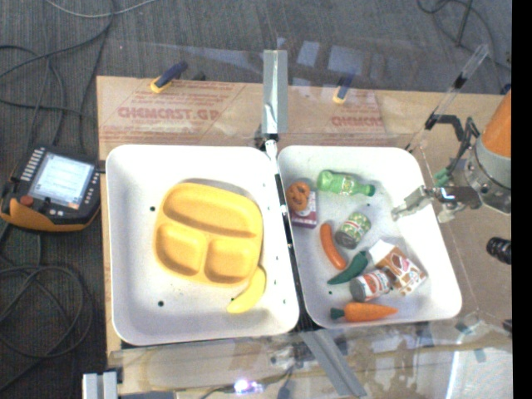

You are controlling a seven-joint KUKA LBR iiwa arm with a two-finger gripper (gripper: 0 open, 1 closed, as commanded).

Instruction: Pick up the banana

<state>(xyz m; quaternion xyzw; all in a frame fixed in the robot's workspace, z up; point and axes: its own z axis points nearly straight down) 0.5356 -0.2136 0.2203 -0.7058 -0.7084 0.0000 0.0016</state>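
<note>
My tool (416, 199) hangs over the right edge of the right bin (432, 302), low and slanted toward the bottles; I cannot tell how it is set. My grey arm with its orange band (499, 131) comes in from the right.

The banana (248, 294) lies in the left bin (125, 223), by its near right corner, touching the lower right edge of the yellow divided tray (212, 231), well apart from my tool.

The right bin holds a green bottle (345, 184), an orange-labelled packet (301, 203), a small can (355, 228), a sausage (332, 247), a green pepper (353, 267), a carton (403, 270), a jar (370, 286) and a carrot (370, 312).

Both bins sit side by side on a pale brown counter (191, 110) printed with red lettering, with a clear sheet over its far part and two yellow-and-blue clips (169, 75) at its far edge. A metal post (274, 90) stands between the bins. Around it is dark grey carpet (83, 48) strewn with cables, and a control pendant (54, 188) with a lit screen lies on the floor to the left.
</note>
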